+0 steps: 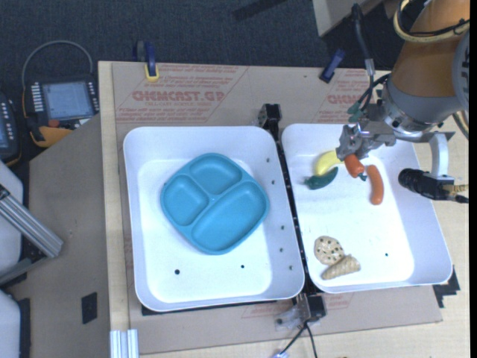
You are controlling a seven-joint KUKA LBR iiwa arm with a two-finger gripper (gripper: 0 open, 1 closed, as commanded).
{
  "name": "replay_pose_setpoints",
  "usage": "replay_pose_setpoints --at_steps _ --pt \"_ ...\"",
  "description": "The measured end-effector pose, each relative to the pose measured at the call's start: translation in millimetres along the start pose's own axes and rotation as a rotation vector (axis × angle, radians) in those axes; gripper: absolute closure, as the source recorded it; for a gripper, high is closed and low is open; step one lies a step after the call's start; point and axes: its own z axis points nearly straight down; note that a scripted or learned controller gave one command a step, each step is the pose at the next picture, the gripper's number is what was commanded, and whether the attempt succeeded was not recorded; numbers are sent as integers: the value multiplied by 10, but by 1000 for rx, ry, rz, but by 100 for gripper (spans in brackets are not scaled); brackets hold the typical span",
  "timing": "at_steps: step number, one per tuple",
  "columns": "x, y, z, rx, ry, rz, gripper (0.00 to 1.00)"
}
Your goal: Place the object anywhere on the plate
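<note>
A blue plate with three compartments lies in the middle of the left bin. My gripper hangs low over the back left part of the right bin. Right under its tip is a small red-orange piece, and I cannot make out whether it is gripped. A yellow banana-like piece lies just left of the tip, with a dark green piece against it. An orange sausage lies just right of the tip.
A round cookie and a tan cone lie near the right bin's front left. A black divider runs between the bins. The grey and orange arm comes in from the upper right.
</note>
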Motion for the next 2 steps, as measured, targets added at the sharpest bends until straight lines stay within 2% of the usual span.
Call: replay_pose_setpoints --at_steps 2 --pt "1037 333 -61 0 1 0 100"
